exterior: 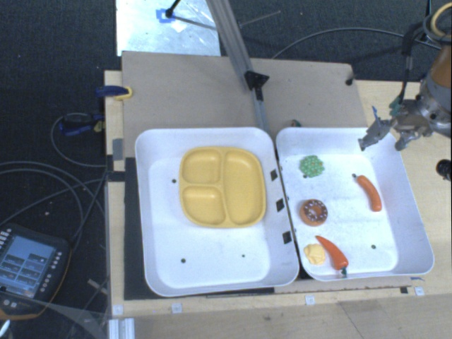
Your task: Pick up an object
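The right bin (pixel 406 210) holds a green broccoli piece (pixel 311 166), a brown doughnut (pixel 313 212), an orange sausage (pixel 369 192), a red chili pepper (pixel 332 252) and a small yellow piece (pixel 315 254) next to it. My gripper (pixel 387 136) hangs above the bin's far right corner, open, its two fingers spread with nothing between them. It is up and to the right of the sausage, apart from every object.
The left bin (pixel 159 260) bears a yellow three-compartment plate (pixel 222 186). A grey metal pole (pixel 233 37) slants across the back of the bench. Cables and a control pendant (pixel 25 263) lie on the floor to the left.
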Motion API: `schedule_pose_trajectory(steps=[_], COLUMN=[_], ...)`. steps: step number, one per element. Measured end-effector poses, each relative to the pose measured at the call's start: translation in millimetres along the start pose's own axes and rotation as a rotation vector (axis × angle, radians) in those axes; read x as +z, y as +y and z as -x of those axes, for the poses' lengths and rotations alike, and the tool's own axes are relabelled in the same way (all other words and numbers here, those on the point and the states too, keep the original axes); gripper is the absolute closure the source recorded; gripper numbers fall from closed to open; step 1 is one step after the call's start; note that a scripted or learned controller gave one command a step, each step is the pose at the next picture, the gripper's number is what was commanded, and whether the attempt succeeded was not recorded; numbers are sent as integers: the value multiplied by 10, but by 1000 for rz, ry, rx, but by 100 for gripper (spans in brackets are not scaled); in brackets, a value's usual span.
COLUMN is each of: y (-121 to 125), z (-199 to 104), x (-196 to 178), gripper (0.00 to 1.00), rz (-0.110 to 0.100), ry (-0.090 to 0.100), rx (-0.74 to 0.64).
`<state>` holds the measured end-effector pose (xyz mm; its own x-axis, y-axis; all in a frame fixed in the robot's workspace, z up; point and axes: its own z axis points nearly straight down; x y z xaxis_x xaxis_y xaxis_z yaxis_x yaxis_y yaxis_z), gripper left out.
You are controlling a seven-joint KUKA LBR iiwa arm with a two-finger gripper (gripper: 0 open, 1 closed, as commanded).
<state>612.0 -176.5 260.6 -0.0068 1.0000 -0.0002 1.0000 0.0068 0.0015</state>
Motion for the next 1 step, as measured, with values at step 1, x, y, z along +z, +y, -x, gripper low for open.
schedule_pose_trajectory(steps=[1], y=[0], z=[-1], x=[-1], gripper=[0], rz=[0], ry=[0], rx=[-1])
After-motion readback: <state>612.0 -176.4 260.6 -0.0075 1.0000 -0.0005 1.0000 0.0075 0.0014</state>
